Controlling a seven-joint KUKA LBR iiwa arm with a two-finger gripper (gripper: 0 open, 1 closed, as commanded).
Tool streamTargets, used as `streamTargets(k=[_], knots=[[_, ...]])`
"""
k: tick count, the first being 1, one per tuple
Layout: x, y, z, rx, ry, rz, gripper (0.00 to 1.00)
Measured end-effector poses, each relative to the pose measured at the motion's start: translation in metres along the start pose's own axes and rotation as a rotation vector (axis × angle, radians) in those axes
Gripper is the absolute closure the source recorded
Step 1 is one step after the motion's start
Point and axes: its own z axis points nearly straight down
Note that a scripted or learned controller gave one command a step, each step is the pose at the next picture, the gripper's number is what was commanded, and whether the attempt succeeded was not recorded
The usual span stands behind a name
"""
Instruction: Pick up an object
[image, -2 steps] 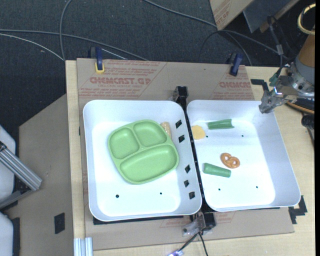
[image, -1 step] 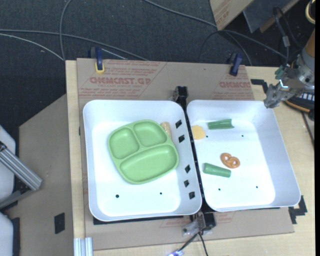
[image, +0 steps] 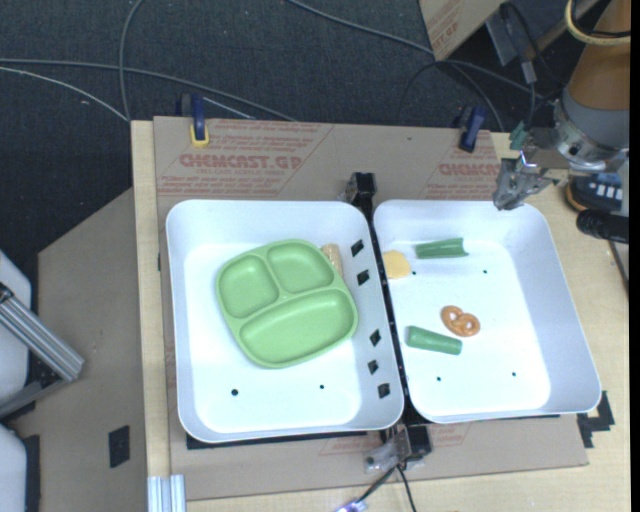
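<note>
- Gripper (image: 512, 192): positioned over the far right corner of the right bin (image: 560, 300), just above its rim. Nothing is visible between its fingers. Whether they are spread or closed cannot be determined at this size.
- Arm (image: 598, 95): enters from the upper right of the camera view; the orange band sits above the grey wrist.
- Right bin contents: four loose objects, all well apart from the gripper.
- Green stick (image: 440, 249): lies flat near the far wall of the right bin.
- Yellow piece (image: 397, 265): lies just beside the green stick, close to the divider between the bins.
- Pretzel (image: 460, 321): orange-brown, near the middle of the right bin.
- Second green piece (image: 433, 341): lies just beside the pretzel, on its near side.
- Left bin (image: 200, 380): holds a green divided plate (image: 288, 302) with three compartments, resting flat near the centre.
- Tan item (image: 331, 260): touches the far right edge of the green divided plate; its identity cannot be determined.
- Bench board (image: 300, 150): brown, printed in red, held by blue clamps (image: 199, 120) at the far edge.
</note>
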Motion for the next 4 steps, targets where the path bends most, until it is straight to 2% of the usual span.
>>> streamTargets(k=[1, 2, 3, 4], knots=[[0.046, 0.003, 0.012, 0.003, 0.0, 0.001, 1.0], [0.098, 0.004, 0.005, 0.002, 0.0, 0.002, 1.0], [0.153, 0.005, 0.02, 0.004, -0.001, 0.004, 1.0], [0.196, 0.003, 0.029, 0.004, -0.001, 0.004, 1.0]])
